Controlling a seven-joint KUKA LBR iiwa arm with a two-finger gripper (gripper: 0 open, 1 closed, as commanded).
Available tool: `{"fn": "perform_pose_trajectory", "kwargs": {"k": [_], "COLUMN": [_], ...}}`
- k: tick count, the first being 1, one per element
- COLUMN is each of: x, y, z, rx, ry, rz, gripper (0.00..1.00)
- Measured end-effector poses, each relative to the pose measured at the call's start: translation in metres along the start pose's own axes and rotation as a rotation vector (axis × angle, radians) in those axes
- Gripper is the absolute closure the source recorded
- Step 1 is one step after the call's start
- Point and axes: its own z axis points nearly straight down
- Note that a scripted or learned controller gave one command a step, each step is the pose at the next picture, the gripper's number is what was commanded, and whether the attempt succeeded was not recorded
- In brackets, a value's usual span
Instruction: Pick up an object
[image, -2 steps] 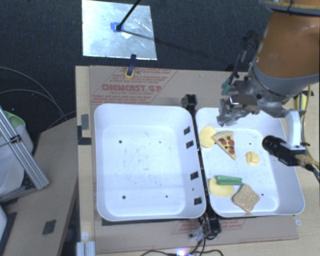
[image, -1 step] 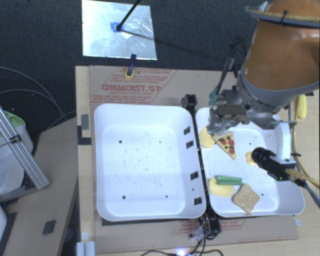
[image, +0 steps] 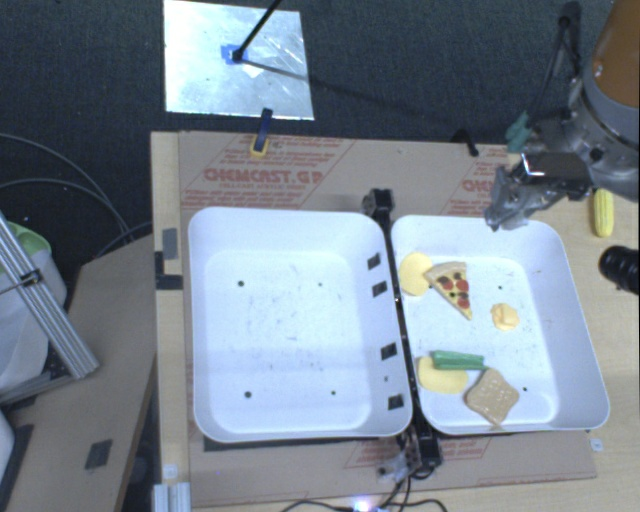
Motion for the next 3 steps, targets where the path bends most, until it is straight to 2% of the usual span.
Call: {"fn": "perform_pose_trajectory", "kwargs": {"k": [1,2,3], "x": [0.032,-0.023,0.033], "y": [-0.003,-0.003,-0.004], "z": [0.143,0.193,0.208], "rx": [0.024,0.016,0.014], "ry": [-0.002,-0.003,0.000], "rz": [-0.006,0.002,-0.010], "gripper": [1.00,1.00,1.00]}}
